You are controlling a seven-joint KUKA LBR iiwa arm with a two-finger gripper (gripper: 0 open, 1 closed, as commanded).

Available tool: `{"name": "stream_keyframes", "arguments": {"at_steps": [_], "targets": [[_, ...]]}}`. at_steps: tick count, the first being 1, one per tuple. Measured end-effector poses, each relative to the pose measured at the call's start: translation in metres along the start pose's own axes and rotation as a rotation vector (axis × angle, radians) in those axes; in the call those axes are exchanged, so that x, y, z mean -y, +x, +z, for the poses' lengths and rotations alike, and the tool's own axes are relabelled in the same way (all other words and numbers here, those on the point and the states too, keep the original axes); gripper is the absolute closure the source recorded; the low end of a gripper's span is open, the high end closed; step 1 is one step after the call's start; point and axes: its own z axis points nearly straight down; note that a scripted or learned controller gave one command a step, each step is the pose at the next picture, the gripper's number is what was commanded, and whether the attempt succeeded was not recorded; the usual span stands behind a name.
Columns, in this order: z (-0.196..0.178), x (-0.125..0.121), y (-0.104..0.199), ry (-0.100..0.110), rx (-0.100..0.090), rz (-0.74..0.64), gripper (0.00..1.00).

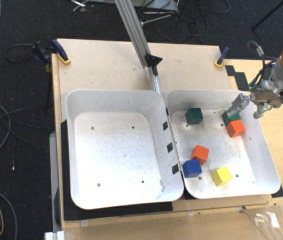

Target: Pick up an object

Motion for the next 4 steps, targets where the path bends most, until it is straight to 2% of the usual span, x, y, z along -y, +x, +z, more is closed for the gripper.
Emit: {"name": "stream_keyframes", "arguments": {"at_steps": [1,2,3,4], "targets": [[0.183,-0.011,0.012,0.000,0.001,0.000,0.00],[0.180,-0.086,0.061,-0.006,0.001,-0.007,0.00],[0.170,-0.083,0.058,-0.002,0.002,-0.005,1.00],[0.075,-0.098,0.160,-0.008,-0.003,-0.009,1.00]]}}
